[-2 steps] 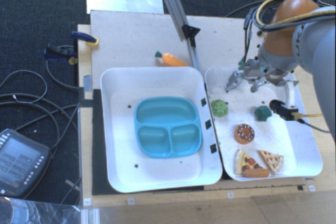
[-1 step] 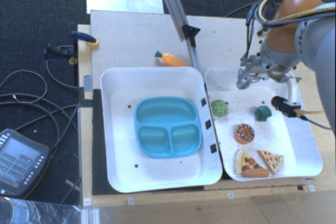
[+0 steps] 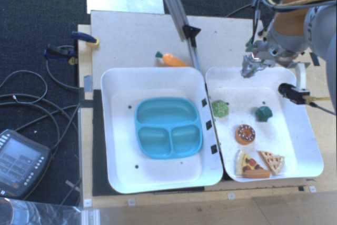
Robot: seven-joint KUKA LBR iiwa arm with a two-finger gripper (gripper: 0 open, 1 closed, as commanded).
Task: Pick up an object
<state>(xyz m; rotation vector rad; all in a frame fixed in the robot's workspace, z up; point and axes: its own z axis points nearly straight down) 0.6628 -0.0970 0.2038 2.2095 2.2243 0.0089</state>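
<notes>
End effector (image 3: 251,67) over right bin (image 3: 310,158) rim at 12 o'clock, finger state indeterminate, nothing visibly held, donut (image 3: 245,134) mid-bin, green toy (image 3: 220,108) at 9 o'clock, pizza slice (image 3: 247,165) at 6 o'clock.

**Layout of the two bins**

We see the left bin (image 3: 113,166) holding a divided plate (image 3: 169,127). In the right bin (image 3: 305,155) lie a broccoli piece (image 3: 220,108), a donut (image 3: 245,134), and, nearest us, a pizza slice (image 3: 249,164) left of a waffle wedge (image 3: 271,161). A carrot (image 3: 169,60) rests on the table (image 3: 137,34) behind the left bin.
</notes>
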